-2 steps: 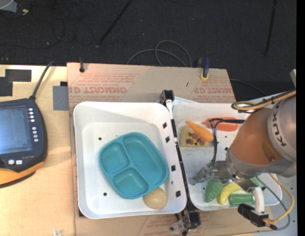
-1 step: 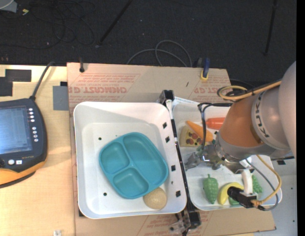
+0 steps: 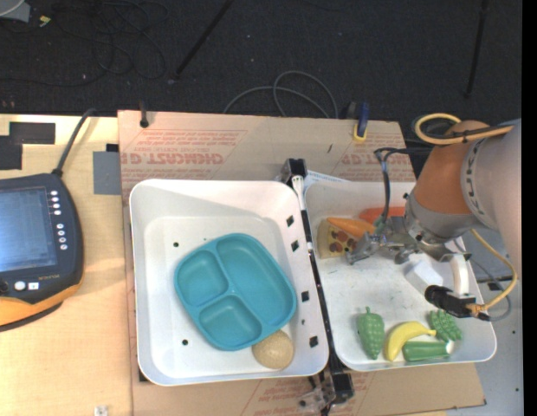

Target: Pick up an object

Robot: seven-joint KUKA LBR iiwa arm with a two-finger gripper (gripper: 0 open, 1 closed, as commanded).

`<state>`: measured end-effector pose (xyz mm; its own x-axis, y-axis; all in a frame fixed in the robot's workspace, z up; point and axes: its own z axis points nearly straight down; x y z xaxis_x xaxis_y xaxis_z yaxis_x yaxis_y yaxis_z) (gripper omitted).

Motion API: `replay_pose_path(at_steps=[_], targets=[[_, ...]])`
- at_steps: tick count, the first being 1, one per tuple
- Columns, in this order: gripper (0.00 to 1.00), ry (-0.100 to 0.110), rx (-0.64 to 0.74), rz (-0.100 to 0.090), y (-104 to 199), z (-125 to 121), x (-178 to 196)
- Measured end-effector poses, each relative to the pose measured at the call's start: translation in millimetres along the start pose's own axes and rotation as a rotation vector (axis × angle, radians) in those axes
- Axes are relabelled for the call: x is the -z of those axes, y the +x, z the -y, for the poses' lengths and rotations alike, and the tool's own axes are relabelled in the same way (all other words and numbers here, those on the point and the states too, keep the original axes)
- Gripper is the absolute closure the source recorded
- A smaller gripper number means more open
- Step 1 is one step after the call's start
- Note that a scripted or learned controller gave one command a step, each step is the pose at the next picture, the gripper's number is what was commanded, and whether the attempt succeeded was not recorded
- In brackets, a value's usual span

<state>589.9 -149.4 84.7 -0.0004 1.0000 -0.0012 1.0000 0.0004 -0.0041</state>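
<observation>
Hovering tool (image 3: 359, 248) beside orange toy (image 3: 348, 229) in right bin (image 3: 485, 347), opening impossible to tell.

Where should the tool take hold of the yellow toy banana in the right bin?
Probably mid-body on the curved yellow toy banana, descending from above, closing across its narrow width. It lies flat with the green toy strawberry on one side and the green toy vegetable close against the other.

You see two bins (image 3: 156, 224) of smooth white plastic, slightly glossy, on matt brown cardboard (image 3: 251, 146). At lower left of the frame, the divided plate (image 3: 234, 291) looks like smooth teal plastic. At lower right, the banana (image 3: 404, 338) shines like plastic.
</observation>
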Motion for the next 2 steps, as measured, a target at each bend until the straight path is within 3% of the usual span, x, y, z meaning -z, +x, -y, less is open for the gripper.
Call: replay_pose_path(at_steps=[1,2], targets=[[0.0,-0.007,0.006,-0.002,42,-58,66],[0.0,0.0,0.001,-0.004,58,-55,0]])
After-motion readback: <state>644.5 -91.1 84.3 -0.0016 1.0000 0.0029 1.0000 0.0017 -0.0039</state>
